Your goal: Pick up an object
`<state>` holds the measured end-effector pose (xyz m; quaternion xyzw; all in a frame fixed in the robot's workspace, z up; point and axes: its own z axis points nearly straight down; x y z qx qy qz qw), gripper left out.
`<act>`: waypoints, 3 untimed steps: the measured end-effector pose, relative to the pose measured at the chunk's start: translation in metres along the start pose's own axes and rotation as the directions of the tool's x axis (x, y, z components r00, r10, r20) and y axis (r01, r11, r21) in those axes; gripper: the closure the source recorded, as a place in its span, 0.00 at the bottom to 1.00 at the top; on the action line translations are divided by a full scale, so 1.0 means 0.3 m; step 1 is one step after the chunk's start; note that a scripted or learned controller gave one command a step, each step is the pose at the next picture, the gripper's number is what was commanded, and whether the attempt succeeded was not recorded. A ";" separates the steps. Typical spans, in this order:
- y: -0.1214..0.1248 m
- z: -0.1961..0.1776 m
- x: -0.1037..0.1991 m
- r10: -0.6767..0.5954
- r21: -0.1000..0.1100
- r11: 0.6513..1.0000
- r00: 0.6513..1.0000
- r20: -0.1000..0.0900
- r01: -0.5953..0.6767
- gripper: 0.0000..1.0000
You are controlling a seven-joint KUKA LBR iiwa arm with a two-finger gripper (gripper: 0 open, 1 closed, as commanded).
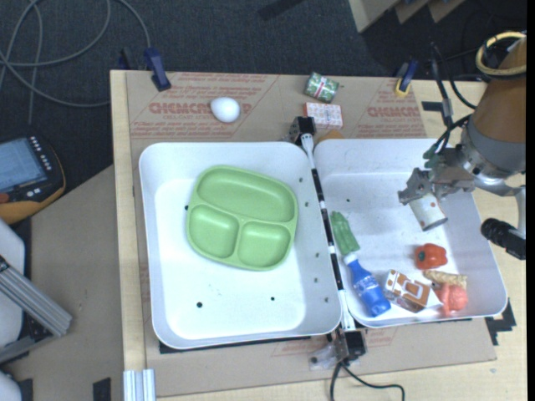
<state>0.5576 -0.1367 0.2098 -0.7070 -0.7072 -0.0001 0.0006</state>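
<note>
Camera view: my grey two-finger gripper (428,210) hangs over the right white bin (378,159).
Finger state: I cannot tell; cardboard-topped bench (251,98) beneath.

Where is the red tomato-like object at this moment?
The red object lies in the right bin, near its right wall, just above the orange toy and below the gripper.

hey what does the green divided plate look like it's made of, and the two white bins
Green divided plate: probably molded plastic, matte to satin, with soft rounded compartment edges and one even color. White bins, left bin and right bin: likely thin formed plastic, smooth and slightly glossy, with rounded corners and rolled rims.
</note>
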 end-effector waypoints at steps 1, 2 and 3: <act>0.222 -0.017 0.119 -0.001 -0.003 1.000 1.000 0.001 0.001 1.00; 0.138 0.034 0.242 -0.001 0.002 1.000 1.000 0.000 0.001 1.00; 0.035 -0.084 0.434 -0.001 0.001 1.000 1.000 0.000 0.001 1.00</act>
